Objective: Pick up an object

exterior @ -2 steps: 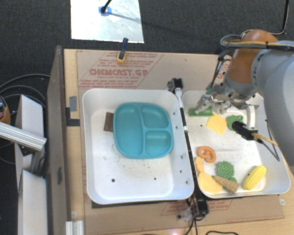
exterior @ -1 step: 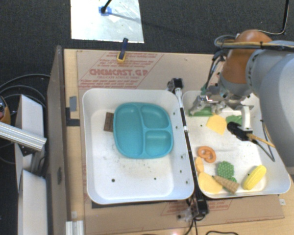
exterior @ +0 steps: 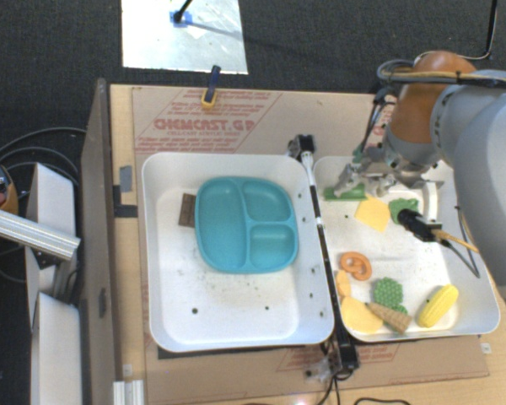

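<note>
My gripper (exterior: 360, 178) hangs low over the far left corner of the right bin (exterior: 481, 310). A flat green piece (exterior: 341, 194) lies right beneath its tip; the view does not show whether it is held. A yellow cheese wedge (exterior: 374, 214) lies just in front of the gripper, and a second green piece (exterior: 403, 204) sits to the wedge's right. Nearer the front lie an orange pretzel (exterior: 355, 265), a green waffle-like piece (exterior: 388, 292), a yellow corn cob (exterior: 437, 305), a tan cone (exterior: 391, 316) and a pale yellow round slice (exterior: 355, 315).
The left bin (exterior: 169, 310) bears a teal divided plate (exterior: 245, 224) with a small brown block (exterior: 187, 210) at its left edge. A raised divider (exterior: 318, 226) runs between the two bins. The grey arm (exterior: 481, 142) covers the right bin's far right part.
</note>
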`<control>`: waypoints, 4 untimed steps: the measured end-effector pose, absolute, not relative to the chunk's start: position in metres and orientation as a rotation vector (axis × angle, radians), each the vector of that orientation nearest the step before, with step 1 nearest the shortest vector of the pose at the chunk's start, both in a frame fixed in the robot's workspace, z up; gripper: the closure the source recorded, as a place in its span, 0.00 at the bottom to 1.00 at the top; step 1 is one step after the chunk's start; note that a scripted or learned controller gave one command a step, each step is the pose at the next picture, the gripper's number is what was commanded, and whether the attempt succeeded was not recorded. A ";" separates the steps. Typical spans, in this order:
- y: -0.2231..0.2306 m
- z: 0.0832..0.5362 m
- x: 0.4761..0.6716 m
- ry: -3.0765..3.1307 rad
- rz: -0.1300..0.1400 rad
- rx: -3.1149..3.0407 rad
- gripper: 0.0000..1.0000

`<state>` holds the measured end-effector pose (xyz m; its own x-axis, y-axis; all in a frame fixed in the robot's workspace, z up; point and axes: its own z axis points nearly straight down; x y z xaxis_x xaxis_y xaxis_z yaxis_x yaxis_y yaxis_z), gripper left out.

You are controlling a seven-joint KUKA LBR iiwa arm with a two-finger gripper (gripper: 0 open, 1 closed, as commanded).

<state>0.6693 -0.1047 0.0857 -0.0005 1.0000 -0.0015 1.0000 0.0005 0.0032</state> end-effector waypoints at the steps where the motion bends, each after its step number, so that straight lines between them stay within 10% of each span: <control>1: -0.093 0.085 0.669 2.225 0.000 2.214 0.00; 4: -0.104 0.086 0.669 2.220 0.001 2.217 0.00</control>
